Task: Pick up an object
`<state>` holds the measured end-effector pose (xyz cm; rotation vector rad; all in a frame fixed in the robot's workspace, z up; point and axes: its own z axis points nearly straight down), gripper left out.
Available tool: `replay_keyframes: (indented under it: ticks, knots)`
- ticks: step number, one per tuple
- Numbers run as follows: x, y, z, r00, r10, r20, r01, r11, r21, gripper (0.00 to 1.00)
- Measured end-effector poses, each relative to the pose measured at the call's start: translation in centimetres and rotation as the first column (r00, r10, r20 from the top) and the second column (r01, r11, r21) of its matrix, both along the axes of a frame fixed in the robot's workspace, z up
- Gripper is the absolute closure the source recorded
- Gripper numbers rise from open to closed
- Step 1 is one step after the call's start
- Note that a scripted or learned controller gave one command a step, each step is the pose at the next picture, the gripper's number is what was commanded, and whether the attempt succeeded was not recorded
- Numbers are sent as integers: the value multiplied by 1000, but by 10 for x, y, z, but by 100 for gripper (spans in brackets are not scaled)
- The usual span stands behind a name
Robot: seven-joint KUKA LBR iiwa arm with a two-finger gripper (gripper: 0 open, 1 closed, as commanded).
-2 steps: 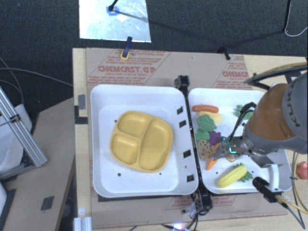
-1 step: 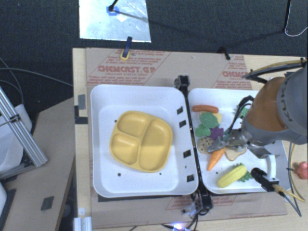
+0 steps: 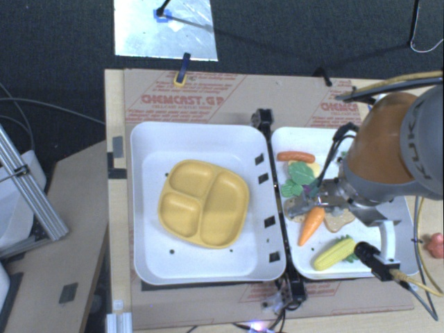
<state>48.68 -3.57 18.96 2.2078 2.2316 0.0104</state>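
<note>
1. Two shallow white bins are seen side by side on a bench covered with printed cardboard (image 3: pixel 208 99): the left bin (image 3: pixel 149 151) and the right bin (image 3: pixel 305 269).
2. A yellow plastic plate with three compartments (image 3: pixel 204 202) is laid in the left bin.
3. The right bin is occupied by toy foods: a red-orange sausage (image 3: pixel 295 157) near the far wall, a green leafy piece (image 3: pixel 301 174) below it, an orange carrot (image 3: pixel 311 225) at mid-bin, and a yellow corn cob (image 3: pixel 334 253) towards the near wall.
4. The grey arm with its orange band (image 3: pixel 374 144) is lowered over the right bin.
5. The metal gripper (image 3: pixel 304 205) is placed just beside the carrot's top, against the green piece; whether it is open or closed cannot be told.
</note>
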Motion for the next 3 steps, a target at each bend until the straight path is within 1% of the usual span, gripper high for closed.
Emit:
replay_keyframes:
  ticks: [1,2,3]
  knots:
    - [0,-51,-108,1000,-13,-3,13,1000,-5,0]
    - [2,-49,-93,1000,-9,1,9,1000,-5,100]
    - [13,23,0,1000,2,4,-2,1000,-1,100]
